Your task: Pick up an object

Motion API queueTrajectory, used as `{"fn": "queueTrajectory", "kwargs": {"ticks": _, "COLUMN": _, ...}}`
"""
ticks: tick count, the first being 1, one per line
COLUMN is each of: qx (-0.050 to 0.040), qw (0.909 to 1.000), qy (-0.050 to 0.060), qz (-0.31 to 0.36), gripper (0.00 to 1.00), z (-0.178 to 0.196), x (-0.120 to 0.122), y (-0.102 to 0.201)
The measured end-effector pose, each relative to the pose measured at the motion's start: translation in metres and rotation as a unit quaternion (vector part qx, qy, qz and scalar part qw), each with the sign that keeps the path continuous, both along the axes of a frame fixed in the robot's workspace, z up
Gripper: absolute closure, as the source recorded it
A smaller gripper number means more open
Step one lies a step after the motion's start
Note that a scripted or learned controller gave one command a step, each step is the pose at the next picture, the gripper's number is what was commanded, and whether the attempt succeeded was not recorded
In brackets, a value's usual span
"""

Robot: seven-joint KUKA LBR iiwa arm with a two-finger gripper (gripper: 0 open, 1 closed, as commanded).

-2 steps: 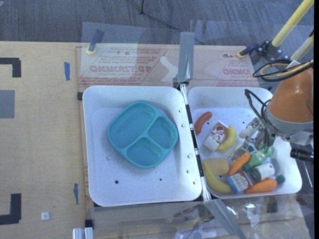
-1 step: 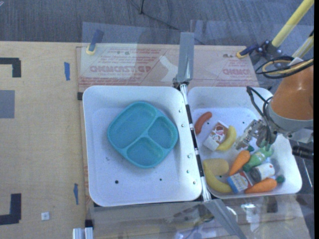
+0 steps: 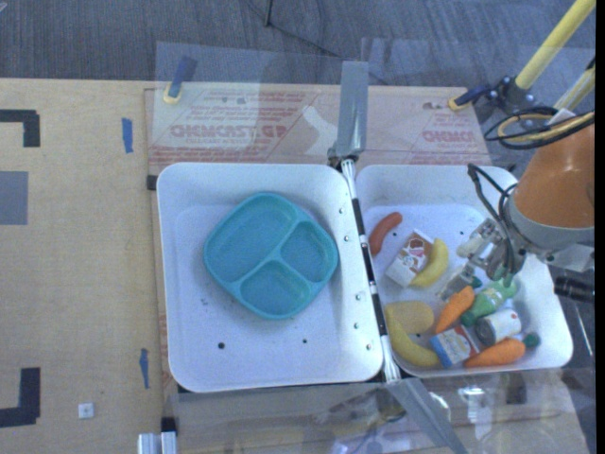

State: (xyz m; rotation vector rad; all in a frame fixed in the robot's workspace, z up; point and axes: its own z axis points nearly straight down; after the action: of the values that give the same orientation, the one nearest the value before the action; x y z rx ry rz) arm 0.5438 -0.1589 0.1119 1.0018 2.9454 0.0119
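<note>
1. Two white bins sit side by side; the left bin (image 3: 189,348) holds a teal divided plate (image 3: 271,266), the right bin (image 3: 558,334) a heap of toy food.
2. Gripper (image 3: 484,253) is low over the right bin's right part, just beside a carrot (image 3: 455,307) and green bottle (image 3: 493,300); whether it is parted or clenched cannot be told.
3. Step in hand, by judgement: the approach; nothing is visibly grasped.
4. Next move calls for singling out one item from the crowded heap.
</note>
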Motion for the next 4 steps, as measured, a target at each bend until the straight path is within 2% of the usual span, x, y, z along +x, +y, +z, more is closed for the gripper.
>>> {"fn": "queueTrajectory", "kwargs": {"ticks": 1, "qx": 0.0007, "qw": 0.9998, "qy": 0.011, "qz": 0.019, "gripper": 0.0, "z": -0.024, "x": 0.088, "y": -0.006}}
{"fn": "queueTrajectory", "kwargs": {"ticks": 2, "qx": -0.0034, "qw": 0.9975, "qy": 0.011, "qz": 0.07, "gripper": 0.0, "z": -0.024, "x": 0.108, "y": 0.046}}
{"fn": "queueTrajectory", "kwargs": {"ticks": 3, "qx": -0.0028, "qw": 0.9956, "qy": 0.016, "qz": 0.092, "gripper": 0.0, "z": -0.023, "x": 0.115, "y": 0.045}}
{"fn": "queueTrajectory", "kwargs": {"ticks": 4, "qx": 0.0004, "qw": 0.9994, "qy": 0.014, "qz": 0.032, "gripper": 0.0, "z": 0.019, "x": 0.021, "y": -0.01}}
